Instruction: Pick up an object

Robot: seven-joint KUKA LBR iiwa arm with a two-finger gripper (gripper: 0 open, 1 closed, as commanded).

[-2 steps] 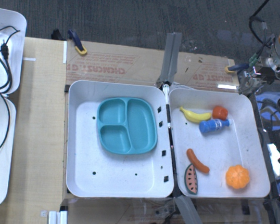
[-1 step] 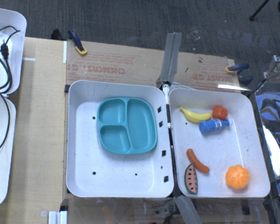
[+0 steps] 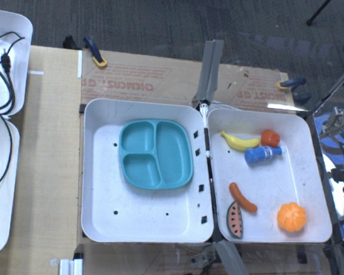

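Pincer state: I cannot tell. Best target, I judge, is the orange (image 3: 291, 217), lying alone near the right bin's (image 3: 302, 174) front corner, well apart from the sausage (image 3: 242, 197). Descend centred over it, clear of the wall.

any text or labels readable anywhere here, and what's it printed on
"CIEMCO12, GL": red print on the cardboard sheet behind the bins, seen upside down, so the reading is uncertain.
A second red print on the same cardboard, behind the right bin: too blurred to read.
Blue bottle: no legible label.
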